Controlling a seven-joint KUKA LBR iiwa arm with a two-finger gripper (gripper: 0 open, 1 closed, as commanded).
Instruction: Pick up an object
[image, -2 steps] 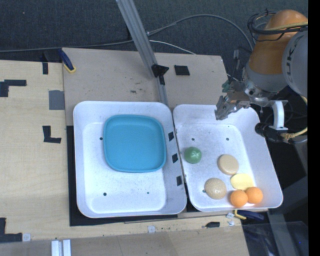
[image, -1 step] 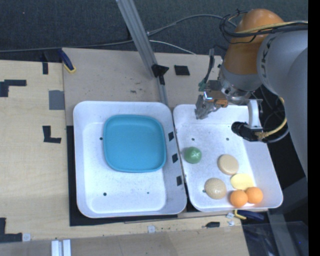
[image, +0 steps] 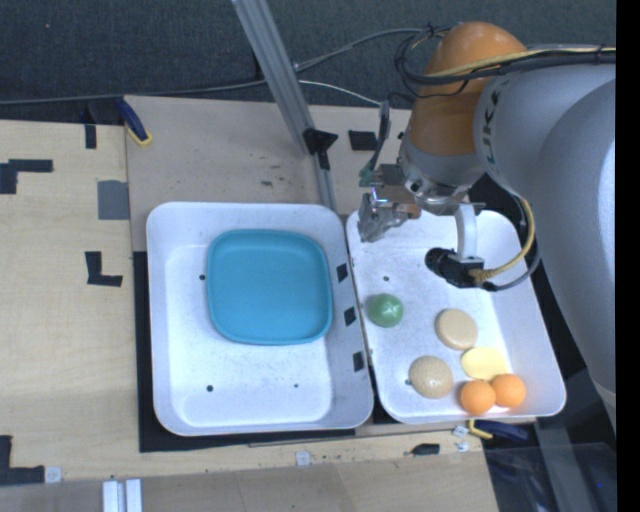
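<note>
My gripper (image: 378, 222) hangs over the far left corner of the right bin (image: 415, 275), under the orange wrist band. Nothing shows between its fingers. A green ball (image: 384, 310) lies below it near the bin's left wall. Toward the near right of that bin lie a beige round piece (image: 457, 328), a tan speckled ball (image: 431, 376), a pale yellow piece (image: 484, 361) and two orange balls (image: 492, 393).
A blue square plate (image: 269, 285) lies in the left bin (image: 170, 330). A slanted metal pole (image: 292, 90) rises behind the bins. The arm's grey bulk covers the right side. Cables loop by the wrist.
</note>
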